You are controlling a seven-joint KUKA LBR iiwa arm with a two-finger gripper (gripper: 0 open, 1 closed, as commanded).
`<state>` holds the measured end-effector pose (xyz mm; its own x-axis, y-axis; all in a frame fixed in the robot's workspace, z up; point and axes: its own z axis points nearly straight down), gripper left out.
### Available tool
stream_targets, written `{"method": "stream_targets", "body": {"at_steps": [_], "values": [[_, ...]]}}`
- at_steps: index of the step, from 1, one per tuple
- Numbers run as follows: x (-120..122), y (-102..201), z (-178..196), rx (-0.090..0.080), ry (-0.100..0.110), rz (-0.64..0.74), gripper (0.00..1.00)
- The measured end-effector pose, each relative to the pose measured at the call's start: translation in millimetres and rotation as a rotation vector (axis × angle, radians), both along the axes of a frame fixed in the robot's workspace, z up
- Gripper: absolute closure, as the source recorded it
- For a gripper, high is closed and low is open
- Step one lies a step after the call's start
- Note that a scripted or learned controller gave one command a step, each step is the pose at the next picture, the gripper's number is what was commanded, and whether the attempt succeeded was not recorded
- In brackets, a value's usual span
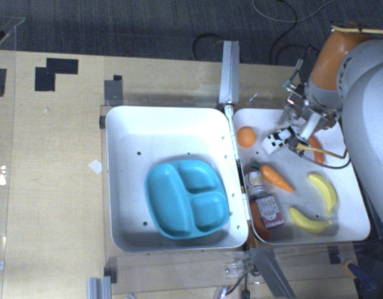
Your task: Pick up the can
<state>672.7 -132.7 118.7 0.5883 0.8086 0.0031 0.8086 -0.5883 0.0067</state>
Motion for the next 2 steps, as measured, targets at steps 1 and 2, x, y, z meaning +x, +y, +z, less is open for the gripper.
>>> {"method": "stream_targets", "body": {"at_steps": [1, 2], "values": [[-51.9, 37.0, -20.1, -0.008, -0.025, 0.124, 1.00], [-28.4, 51.8, 65.4, 0.003, 0.005, -0.347, 1.00]]}}
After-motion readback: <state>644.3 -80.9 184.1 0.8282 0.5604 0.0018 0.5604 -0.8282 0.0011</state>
